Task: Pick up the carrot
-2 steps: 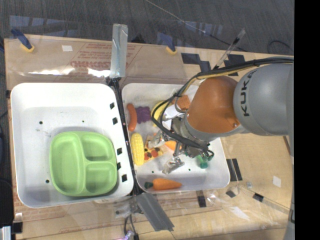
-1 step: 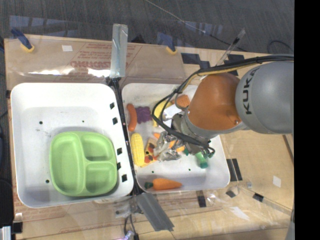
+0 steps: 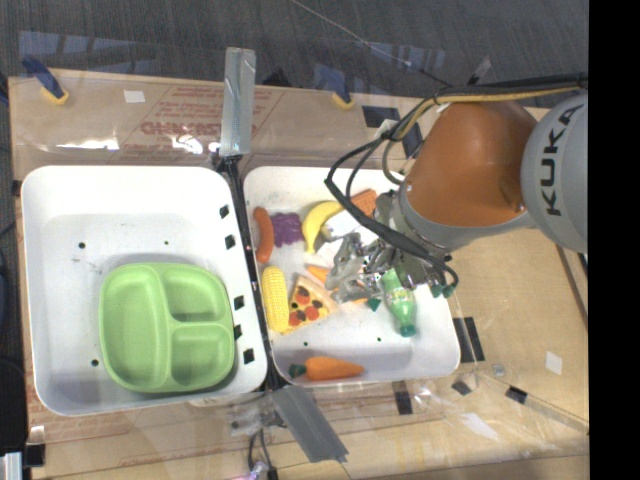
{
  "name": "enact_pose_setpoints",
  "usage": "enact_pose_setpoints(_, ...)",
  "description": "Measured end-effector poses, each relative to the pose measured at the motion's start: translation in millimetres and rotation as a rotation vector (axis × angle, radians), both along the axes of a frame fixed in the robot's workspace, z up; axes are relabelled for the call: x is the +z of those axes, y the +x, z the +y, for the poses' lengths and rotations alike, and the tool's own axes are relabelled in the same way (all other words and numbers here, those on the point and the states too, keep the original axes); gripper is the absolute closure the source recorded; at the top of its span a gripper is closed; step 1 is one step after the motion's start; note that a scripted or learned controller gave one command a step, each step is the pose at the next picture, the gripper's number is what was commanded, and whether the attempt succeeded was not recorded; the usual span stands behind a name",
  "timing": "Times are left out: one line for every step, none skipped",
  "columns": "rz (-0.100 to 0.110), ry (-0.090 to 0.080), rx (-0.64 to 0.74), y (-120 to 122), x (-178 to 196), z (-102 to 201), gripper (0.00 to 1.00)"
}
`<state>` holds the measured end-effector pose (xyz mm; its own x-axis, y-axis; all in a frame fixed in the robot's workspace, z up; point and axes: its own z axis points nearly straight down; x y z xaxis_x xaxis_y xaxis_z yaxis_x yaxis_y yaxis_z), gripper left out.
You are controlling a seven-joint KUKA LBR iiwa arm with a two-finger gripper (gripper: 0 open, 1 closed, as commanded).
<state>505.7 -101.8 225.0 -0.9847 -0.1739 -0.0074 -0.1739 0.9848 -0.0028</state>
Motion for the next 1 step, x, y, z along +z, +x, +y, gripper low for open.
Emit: enact_pose_setpoints(0.009, 0.003, 0.056, 90.8, -34.7, 37.9, 1.00)
